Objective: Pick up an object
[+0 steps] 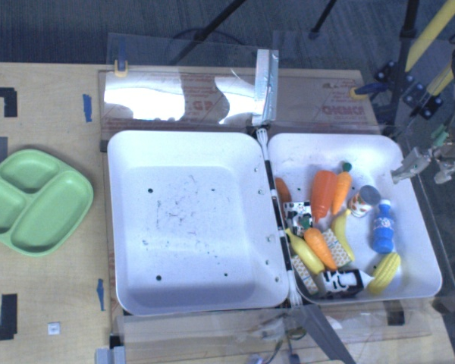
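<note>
The right bin (pixel 417 203) holds a heap of toy items. Two orange carrots (pixel 324 193) stand side by side near its middle, with a third carrot (pixel 318 247) lower down. A blue bottle (pixel 383 227) lies at the right, a yellow banana (pixel 387 272) below it, and a grey round piece (pixel 369 195) above it. A yellow piece (pixel 305 253) and a black-and-white item (pixel 341 280) lie near the front left corner. My gripper (pixel 426 165) hangs over the bin's right rim, above and right of the blue bottle, with nothing seen in it.
The left bin (pixel 189 218) sits beside the right one, sharing a middle wall. A green divided plate (pixel 35 201) rests on the bench at far left. A clear panel and a metal post (pixel 265 86) stand behind the bins. Tripod legs and cables crowd the upper right.
</note>
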Tool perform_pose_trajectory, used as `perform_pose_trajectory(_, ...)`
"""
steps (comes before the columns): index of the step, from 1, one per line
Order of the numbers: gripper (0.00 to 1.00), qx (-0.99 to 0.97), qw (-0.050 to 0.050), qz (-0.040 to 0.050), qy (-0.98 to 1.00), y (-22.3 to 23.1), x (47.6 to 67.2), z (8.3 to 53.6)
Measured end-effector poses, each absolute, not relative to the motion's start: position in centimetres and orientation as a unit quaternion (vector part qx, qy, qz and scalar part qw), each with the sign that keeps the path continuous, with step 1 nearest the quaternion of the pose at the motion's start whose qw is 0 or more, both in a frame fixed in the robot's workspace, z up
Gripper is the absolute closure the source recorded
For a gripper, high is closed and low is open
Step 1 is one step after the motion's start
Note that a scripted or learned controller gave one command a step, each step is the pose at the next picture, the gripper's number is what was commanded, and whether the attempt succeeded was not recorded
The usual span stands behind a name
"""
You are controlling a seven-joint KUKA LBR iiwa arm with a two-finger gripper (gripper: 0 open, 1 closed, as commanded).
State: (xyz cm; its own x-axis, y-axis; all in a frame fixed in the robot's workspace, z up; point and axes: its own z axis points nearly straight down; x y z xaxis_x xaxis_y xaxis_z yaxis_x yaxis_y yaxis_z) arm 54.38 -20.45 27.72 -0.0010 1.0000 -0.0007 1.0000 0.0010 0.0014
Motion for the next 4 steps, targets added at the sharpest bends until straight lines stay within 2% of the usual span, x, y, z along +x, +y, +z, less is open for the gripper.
perform_pose_trajectory(1,0.00,0.636,0.000,0.0004,0.772,-18.5,57.3,17.1)
perform_pose_trajectory(2,0.00,0.654,0.001,0.0007,0.756,-11.3,56.8,29.0)
perform_pose_trajectory(3,0.00,0.700,0.001,0.0005,0.714,-12.2,62.2,23.9)
perform_pose_trajectory(4,0.00,0.612,-0.001,0.0000,0.791,-7.6,59.6,18.5)
